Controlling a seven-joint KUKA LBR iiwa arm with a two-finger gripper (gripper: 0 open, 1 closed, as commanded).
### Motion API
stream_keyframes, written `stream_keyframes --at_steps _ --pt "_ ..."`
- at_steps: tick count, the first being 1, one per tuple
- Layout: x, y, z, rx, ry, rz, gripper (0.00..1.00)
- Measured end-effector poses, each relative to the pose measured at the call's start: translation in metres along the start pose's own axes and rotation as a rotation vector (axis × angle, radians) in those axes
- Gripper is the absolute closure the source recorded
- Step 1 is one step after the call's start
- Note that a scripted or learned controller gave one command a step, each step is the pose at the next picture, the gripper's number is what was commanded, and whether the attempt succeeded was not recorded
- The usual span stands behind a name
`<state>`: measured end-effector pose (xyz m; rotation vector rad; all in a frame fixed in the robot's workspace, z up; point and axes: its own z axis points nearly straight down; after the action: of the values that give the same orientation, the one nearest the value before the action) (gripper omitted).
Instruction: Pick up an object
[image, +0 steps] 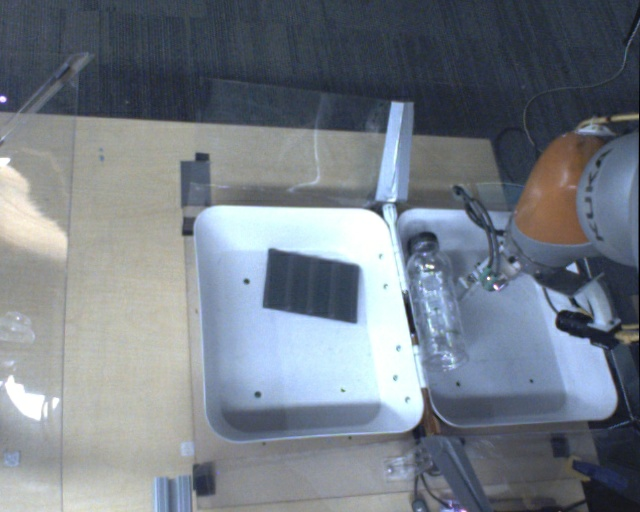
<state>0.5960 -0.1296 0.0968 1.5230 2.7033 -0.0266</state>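
Observation:
A clear plastic bottle with a dark cap lies lengthwise along the left wall of the right bin, cap toward the back. A flat dark grey ribbed pad lies in the back half of the left bin. The arm's grey wrist with its orange band reaches in over the right bin's back right. My gripper hangs just right of the bottle's upper part, close to it; nothing shows between its tips.
A metal divider bar stands behind the seam between the bins. Black cables trail over the right bin's right rim. Wooden bench surrounds the bins, with clear panels at the left.

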Motion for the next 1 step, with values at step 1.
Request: stream_keyframes --at_steps 1 --pt "0.0009 0.0059 -0.0006 0.015 -0.003 0.079 0.00"
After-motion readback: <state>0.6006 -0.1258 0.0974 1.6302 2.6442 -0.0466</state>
